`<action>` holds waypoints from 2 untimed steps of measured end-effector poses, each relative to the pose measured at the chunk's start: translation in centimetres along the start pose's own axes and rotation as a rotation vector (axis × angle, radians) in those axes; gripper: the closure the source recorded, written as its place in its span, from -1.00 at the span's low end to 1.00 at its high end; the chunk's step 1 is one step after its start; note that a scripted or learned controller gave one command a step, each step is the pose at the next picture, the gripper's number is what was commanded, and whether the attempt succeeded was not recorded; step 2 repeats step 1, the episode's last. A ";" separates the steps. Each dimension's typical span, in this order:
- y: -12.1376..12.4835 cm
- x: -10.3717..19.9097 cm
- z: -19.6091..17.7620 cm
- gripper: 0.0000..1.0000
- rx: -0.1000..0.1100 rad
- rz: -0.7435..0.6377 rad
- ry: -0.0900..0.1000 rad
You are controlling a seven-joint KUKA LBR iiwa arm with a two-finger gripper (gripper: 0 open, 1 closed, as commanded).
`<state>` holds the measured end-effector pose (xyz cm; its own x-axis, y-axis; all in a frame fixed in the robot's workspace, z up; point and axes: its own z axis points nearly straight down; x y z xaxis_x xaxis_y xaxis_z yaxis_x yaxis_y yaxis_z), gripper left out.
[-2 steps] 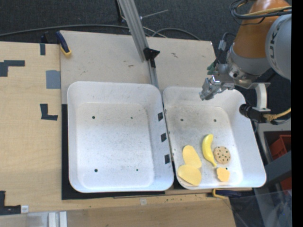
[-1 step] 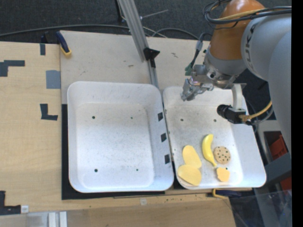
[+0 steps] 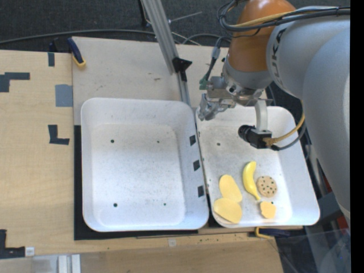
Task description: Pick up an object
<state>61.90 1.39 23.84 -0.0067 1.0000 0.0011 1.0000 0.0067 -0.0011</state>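
Hovering at right bin (image 3: 296, 206) far-left corner: gripper (image 3: 208, 111), finger state cannot tell. Banana (image 3: 249, 179) lies at bin's near end, long axis near-to-far, slight curve, cookie (image 3: 266, 185) just right of it.

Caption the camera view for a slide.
Gripper above right bin's far corner; banana, cookie near its front.

You are working in a robotics lab: taped wooden bench (image 3: 34, 152) at frame left, two white bins (image 3: 139, 164), aluminium mast (image 3: 162, 36) upper centre, loose cables (image 3: 68, 36) behind.
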 end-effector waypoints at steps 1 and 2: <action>2.3 5.1 0.0 1.00 -0.001 0.000 0.001; 2.3 5.1 0.0 1.00 -0.001 0.000 0.001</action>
